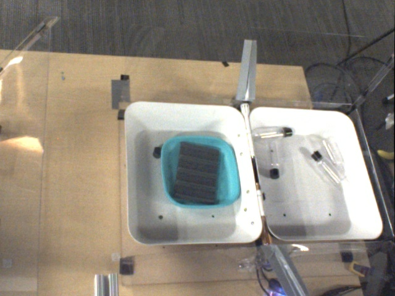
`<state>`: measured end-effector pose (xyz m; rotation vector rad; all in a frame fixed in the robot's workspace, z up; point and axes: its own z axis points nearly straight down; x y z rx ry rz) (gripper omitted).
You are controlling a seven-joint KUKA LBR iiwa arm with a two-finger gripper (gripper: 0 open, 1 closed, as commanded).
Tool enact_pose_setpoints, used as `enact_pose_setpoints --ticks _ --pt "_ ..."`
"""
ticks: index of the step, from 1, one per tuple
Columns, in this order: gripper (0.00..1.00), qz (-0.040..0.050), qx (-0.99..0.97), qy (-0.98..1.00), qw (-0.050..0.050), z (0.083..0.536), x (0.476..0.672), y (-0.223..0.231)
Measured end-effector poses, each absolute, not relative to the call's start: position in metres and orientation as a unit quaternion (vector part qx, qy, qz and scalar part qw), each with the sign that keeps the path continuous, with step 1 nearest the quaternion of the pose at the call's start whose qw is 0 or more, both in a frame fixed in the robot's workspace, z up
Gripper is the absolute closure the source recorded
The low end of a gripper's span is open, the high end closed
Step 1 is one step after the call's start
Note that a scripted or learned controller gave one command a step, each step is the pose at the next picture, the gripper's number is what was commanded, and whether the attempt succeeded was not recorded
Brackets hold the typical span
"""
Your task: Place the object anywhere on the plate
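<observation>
Item 1, left white bin: I log a turquoise square plastic plate near its centre, and a dark grey ribbed rectangular block lying flat on it, inside the rim.

Item 2, right white bin: clear plastic tubes with black caps, scattered, well apart from the plate.

Item 3, the gripper: I cannot tell its condition from here.

Risk: I judge the block placed; a stray return pass could knock it off the plate.

Soft, slightly blurry view; glare patch on the bench, bins evenly bright.
</observation>
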<state>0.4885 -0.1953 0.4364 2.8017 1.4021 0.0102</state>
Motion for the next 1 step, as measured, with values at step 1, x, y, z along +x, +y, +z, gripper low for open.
enact_pose_setpoints --ticks 1 --pt "0.0 0.0034 0.919 0.395 0.004 0.4363 0.4884 -0.1957"
